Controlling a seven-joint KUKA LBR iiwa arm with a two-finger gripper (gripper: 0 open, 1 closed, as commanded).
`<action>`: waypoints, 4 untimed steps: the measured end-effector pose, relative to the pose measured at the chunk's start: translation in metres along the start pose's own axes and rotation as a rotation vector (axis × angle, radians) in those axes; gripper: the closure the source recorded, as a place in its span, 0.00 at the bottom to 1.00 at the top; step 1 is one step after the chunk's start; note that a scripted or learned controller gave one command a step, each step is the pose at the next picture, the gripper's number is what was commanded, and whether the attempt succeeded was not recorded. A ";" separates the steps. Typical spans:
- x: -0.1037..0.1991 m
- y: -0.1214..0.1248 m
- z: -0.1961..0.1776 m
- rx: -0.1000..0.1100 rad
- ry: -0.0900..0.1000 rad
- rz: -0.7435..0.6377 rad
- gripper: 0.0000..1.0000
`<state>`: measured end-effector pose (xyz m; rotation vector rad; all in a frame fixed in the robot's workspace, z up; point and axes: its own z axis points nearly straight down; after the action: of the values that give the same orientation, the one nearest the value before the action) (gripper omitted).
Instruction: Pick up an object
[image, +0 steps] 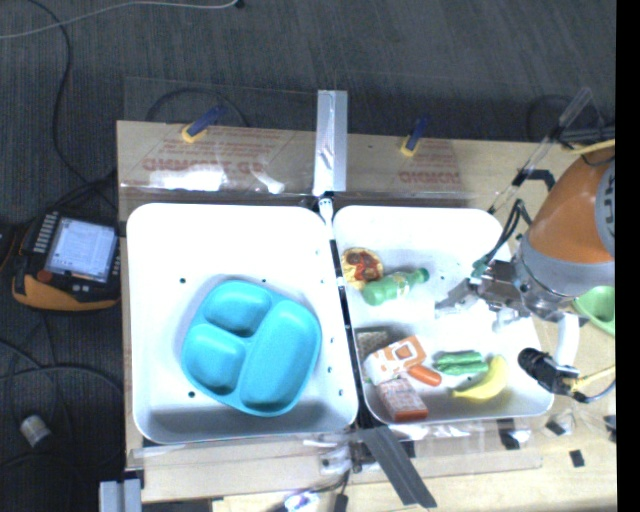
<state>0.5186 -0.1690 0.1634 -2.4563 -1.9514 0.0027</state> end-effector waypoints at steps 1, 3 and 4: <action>-0.007 -0.032 -0.019 0.000 -0.002 0.393 0.00; 0.006 0.021 -0.030 -0.002 -0.006 0.375 0.00; 0.017 -0.041 0.050 0.001 -0.001 0.015 0.00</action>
<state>0.4824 -0.1432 0.1136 -2.4703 -1.9324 0.0049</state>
